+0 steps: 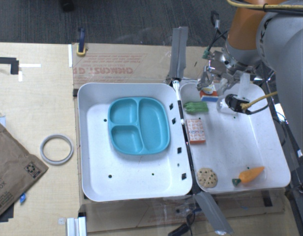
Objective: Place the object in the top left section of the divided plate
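Green pickle (196, 107) just beside pincer (208, 86), cracker box (196, 131) near, carrot (251, 175) apart.

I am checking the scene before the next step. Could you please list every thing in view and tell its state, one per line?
Divided plate: flat in the left bin, nothing in its sections.
Green object: lying in the right bin, near the gripper.
Small box: lying flat by the divider.
Cookie: lying flat in the near corner.
Carrot: on its side.
Gripper: low over the right bin's far end.
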`<state>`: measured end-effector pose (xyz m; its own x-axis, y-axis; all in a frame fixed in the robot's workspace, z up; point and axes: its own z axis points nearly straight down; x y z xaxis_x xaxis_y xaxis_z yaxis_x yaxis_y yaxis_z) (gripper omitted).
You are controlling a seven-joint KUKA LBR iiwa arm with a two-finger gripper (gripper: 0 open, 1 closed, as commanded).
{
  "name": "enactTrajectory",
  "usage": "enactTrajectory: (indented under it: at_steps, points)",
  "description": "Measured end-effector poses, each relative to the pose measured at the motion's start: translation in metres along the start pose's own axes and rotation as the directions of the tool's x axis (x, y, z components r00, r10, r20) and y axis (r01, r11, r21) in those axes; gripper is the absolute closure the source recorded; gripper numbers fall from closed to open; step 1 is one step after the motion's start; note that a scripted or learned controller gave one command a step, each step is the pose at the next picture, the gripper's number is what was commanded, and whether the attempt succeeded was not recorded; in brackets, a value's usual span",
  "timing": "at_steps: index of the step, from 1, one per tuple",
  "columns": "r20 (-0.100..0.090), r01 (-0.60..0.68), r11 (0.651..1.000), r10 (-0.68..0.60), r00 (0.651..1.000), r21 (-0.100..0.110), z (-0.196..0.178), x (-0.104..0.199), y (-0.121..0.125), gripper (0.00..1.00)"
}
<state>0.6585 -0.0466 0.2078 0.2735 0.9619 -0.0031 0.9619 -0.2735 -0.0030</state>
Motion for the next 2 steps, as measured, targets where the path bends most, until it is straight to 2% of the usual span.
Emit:
enactTrajectory:
  at_steps: [1,2]
  points:
    - [-0.001,-0.086,0.996,0.086,0.996,0.001,0.018,0.045,-0.081,1.0]
    - [0.0,-0.096,0.995,0.096,0.995,0.001,0.017,0.107,-0.124,1.0]
